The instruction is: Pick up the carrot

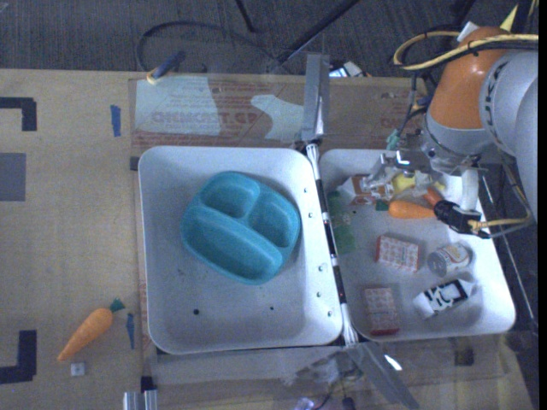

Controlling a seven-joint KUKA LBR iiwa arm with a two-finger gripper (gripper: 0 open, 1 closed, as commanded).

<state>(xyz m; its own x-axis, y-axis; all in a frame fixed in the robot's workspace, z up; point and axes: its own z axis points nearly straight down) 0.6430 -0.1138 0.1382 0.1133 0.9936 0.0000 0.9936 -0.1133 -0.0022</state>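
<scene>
An orange carrot (411, 210) lies flat in the upper middle of the right bin (496, 314), pointing left to right. My gripper (382, 176) hangs over the bin's upper part, just above and to the left of that carrot, among small packets; nothing can be seen held in it. The grey arm with its orange band (461, 92) comes in from the upper right. A second carrot (85, 332), with a green top, lies on the wooden bench outside the bins at the lower left.
A blue sectioned plate (242, 225) sits in the left bin (171, 314). The right bin also holds a red-patterned box (397, 252), a small can (449, 259), a black-and-white carton (443, 295) and a pinkish box (381, 307). Cables run past its right rim.
</scene>
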